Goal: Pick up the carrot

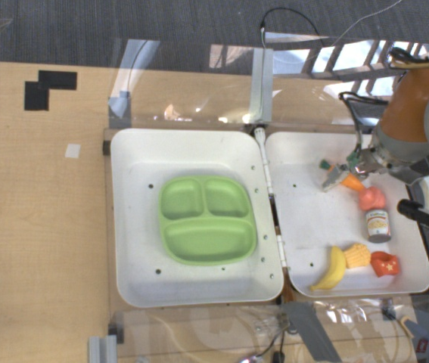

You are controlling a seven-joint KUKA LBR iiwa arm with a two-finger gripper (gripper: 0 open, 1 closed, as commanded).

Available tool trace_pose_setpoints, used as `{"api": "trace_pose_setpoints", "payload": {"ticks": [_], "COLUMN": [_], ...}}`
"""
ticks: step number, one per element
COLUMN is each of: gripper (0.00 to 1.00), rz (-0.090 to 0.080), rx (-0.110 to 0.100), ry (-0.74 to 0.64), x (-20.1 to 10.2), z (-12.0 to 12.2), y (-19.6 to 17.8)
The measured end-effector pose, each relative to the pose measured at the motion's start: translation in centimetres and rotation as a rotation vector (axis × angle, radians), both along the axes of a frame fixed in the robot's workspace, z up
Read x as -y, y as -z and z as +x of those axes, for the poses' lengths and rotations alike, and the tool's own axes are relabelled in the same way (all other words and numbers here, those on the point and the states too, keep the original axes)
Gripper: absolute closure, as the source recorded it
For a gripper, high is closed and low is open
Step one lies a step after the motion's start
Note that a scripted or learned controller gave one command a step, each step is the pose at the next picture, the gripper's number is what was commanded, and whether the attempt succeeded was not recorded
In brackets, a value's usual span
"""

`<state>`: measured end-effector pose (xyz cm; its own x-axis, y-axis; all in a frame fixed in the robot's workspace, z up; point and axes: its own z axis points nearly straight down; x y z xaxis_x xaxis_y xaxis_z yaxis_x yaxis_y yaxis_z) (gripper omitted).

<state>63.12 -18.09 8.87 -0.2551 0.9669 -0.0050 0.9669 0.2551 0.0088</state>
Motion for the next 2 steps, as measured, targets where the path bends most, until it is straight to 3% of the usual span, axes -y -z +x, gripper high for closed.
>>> {"api": "trace_pose_setpoints", "payload": {"ticks": [1, 2], "gripper": [1.0, 1.0], "rz": [0.001, 0.002], "rx": [0.008, -0.001], "ry": [-0.002, -0.047], "x": [-0.2, -9.2], "z": [0.3, 3.3], "y": [-1.3, -10.0]}}
